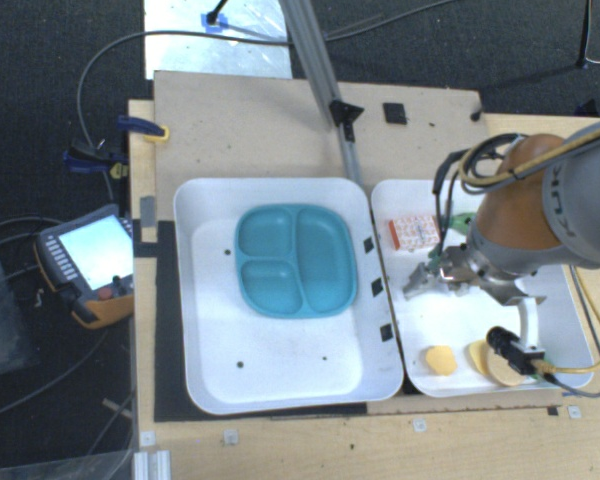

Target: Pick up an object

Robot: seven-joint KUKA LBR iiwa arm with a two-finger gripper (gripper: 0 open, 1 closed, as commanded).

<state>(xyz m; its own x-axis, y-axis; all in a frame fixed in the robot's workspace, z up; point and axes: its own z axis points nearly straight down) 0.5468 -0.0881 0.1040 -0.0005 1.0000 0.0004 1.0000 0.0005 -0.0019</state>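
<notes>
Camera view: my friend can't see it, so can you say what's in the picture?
A grey and orange robot arm reaches over the right white bin, which holds a small patterned packet and two yellow pieces. The left white bin holds a teal divided plate.

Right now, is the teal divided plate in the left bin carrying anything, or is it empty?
Empty. The teal plate lies flat in the left bin, and all three of its compartments show bare teal surface.
</notes>
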